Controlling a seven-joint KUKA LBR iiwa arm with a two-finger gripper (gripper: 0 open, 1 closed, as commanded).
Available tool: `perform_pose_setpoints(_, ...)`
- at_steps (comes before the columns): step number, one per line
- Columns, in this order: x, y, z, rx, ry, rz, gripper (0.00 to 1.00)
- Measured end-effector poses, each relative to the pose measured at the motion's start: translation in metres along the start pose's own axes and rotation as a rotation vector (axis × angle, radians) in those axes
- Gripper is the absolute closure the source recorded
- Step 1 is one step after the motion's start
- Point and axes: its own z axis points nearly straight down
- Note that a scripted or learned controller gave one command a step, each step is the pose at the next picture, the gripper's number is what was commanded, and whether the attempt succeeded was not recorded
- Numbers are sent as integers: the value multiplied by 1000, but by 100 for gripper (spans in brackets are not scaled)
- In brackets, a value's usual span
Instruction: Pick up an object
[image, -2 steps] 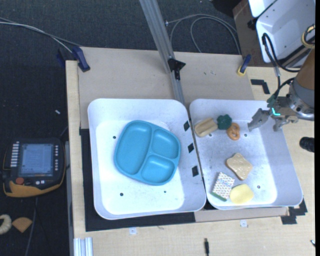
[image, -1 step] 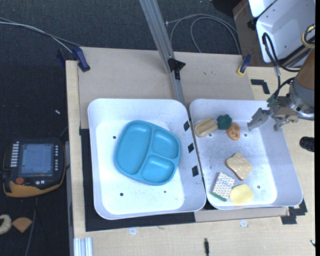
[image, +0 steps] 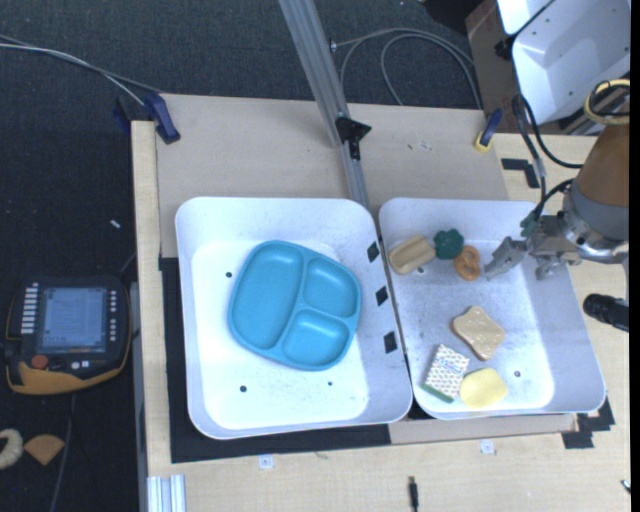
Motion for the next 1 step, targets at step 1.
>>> perform_pose_setpoints(1,-2,-3,63,2,1,0,0)
